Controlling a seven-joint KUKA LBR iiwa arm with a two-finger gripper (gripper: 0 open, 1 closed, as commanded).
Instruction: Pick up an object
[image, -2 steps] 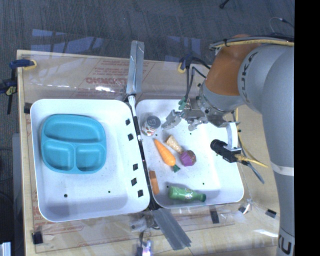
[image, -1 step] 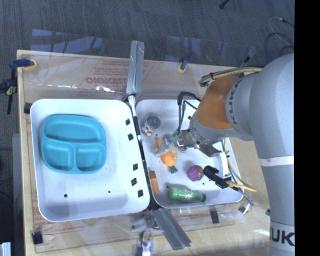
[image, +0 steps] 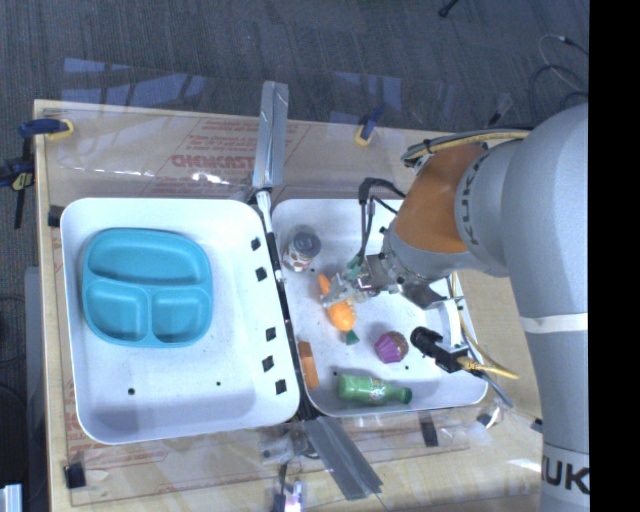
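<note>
Seen from above, the grey arm (image: 480, 210) with its orange band is reaching in from the right and leaning over the right bin (image: 335, 222), and the gripper (image: 355, 282) is hanging low over the middle of that bin's floor. Whether the gripper is spread or closed cannot be told from this angle, and nothing is visibly sitting in its grasp. A small orange piece (image: 325, 285) is lying just to the left of the gripper tip, and a rounder orange toy (image: 342, 317) with a bit of green at its lower end is resting just below it, near the tip but whether touching it is unclear. A purple toy (image: 391, 347) is sitting further toward the near right part of the bin, apart from the orange ones. A green bottle (image: 372, 389) is lying on its side along the near wall. An orange block (image: 308, 366) is lying against the bin's left wall, near the divide between the bins. A small round jar (image: 303, 244) is standing in the far left corner. The left bin (image: 150, 385) is holding a blue divided tray (image: 147, 285), which is lying flat in its far half.
</note>
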